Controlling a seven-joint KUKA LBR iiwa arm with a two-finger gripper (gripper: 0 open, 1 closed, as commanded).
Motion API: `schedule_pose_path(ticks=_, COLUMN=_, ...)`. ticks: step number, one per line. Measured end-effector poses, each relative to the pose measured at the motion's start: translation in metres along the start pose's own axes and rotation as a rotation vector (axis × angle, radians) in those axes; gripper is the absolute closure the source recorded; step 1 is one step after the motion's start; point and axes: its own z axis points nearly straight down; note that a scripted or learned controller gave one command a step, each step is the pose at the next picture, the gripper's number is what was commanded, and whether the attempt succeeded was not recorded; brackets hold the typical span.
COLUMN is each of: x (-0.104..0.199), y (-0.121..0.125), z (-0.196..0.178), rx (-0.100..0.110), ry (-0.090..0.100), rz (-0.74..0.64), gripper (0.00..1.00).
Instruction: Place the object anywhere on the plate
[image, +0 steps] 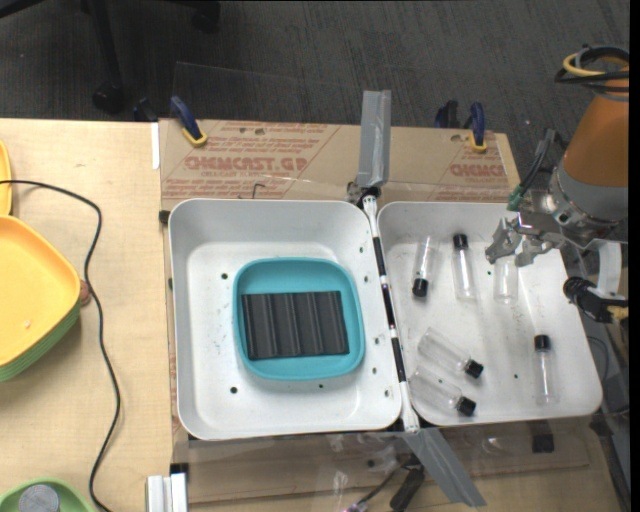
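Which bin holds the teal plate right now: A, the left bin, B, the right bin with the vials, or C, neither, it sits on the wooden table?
A: the teal plate lies flat in the middle of the left bin, while the vials lie scattered in the right bin.

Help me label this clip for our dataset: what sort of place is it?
Probably a robotics lab bench set up for pick-and-place trials: two white bins clamped over cardboard, a teal plate in one, clear capped vials in the other, and the arm's end effector above them.
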Motion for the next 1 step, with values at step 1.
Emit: schedule_pose_path(ticks=1, x=-0.0001, y=0.0, z=0.0, rx=0.0, ry=0.0, rz=0.0, gripper=0.0)
